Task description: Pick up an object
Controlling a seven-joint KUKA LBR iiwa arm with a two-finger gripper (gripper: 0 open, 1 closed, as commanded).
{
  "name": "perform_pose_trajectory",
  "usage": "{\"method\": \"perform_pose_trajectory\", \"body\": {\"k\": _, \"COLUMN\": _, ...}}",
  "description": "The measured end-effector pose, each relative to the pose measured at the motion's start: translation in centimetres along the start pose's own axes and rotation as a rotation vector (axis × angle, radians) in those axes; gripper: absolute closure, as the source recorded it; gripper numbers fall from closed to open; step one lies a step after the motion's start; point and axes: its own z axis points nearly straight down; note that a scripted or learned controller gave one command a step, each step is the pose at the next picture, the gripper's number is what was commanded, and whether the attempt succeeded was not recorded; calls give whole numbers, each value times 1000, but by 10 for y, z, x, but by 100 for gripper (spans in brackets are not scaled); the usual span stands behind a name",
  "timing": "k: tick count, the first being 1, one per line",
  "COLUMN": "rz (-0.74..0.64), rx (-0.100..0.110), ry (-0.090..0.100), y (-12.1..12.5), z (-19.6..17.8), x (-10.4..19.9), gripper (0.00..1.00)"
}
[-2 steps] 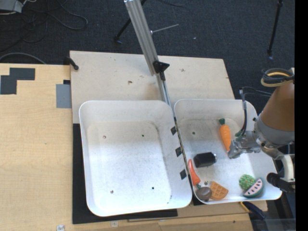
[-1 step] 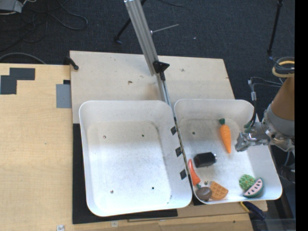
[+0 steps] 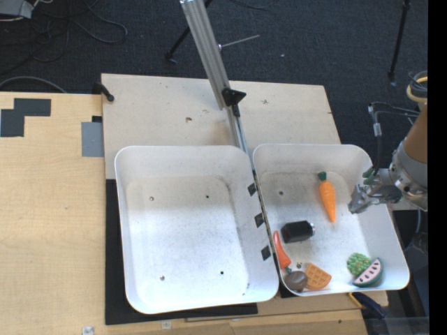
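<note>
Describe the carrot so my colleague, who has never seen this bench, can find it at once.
Look in the right-hand white bin, in its upper half. The carrot lies there lengthwise, green top pointing away from the camera. It is the only long orange thing, apart from the black block below it.

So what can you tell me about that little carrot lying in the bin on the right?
The carrot looks like a small plastic toy: a smooth orange tapered body with a green stub at the top. It lies flat on the floor of the right bin, green end toward the far wall and tip pointing toward the near side. Nothing touches it; the gripper sits to its right by the bin's rim, apart from it.
</note>
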Motion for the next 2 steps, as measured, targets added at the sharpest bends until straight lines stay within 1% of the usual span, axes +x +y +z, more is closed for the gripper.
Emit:
{"method": "perform_pose_trajectory", "body": {"k": 1, "rz": -4, "rx": 2, "ry": 3, "y": 16, "z": -10, "x": 47, "gripper": 100}}
{"method": "perform_pose_trajectory", "body": {"k": 2, "rz": -5, "rx": 2, "ry": 3, "y": 29, "z": -19, "x": 103, "gripper": 100}}
